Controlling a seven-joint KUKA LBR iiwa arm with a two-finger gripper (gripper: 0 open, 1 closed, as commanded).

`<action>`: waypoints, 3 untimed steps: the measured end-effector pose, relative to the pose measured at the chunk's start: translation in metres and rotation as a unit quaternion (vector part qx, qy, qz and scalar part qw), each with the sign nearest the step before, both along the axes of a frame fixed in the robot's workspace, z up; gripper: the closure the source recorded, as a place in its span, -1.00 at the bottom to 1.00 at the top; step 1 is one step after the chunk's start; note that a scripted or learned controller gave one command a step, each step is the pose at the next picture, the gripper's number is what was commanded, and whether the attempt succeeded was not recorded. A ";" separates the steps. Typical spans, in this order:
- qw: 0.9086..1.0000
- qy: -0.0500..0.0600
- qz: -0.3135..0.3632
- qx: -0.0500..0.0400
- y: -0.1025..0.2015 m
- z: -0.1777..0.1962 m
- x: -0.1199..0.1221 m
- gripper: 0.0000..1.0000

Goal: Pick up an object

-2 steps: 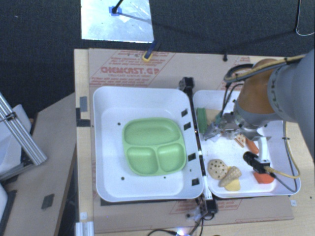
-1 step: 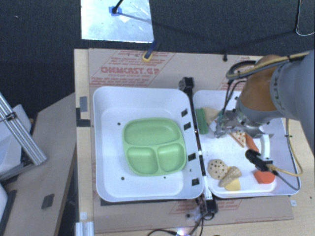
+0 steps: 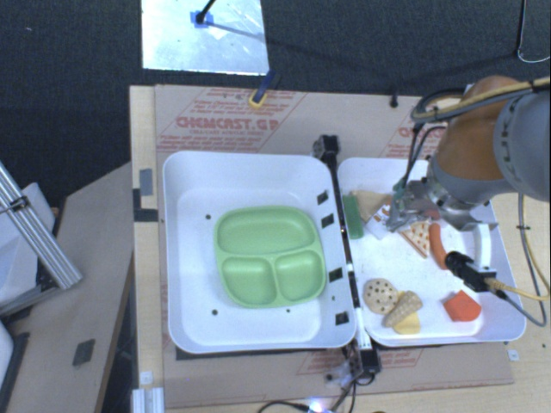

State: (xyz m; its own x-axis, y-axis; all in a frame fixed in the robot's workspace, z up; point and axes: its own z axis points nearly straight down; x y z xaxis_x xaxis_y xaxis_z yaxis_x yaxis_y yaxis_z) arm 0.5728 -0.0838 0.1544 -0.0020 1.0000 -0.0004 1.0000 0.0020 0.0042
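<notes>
Both white bins (image 3: 250, 166) look like smooth, glossy plastic — the green tray (image 3: 267, 256) too, slightly matt; at 12 o'clock, a shiny metal sheet (image 3: 202, 24).

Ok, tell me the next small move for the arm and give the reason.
Probably a short descent straight down, then a close. The gripper sits low in the right bin, over the toy food near the pizza slice and the tan wedge, and nothing shows between its fingers, so no pick is confirmed yet.
</notes>
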 end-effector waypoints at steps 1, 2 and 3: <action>1.000 -0.001 0.001 0.000 -0.004 0.045 0.004 1.00; 1.000 0.000 0.001 0.000 -0.004 0.072 0.005 1.00; 1.000 0.000 0.003 0.000 0.030 0.072 0.033 1.00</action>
State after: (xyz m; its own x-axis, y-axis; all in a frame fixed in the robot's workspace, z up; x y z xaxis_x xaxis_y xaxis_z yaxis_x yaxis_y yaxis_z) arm 0.6062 -0.0542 0.2262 -0.0080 1.0000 0.0006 1.0000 0.0080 0.0043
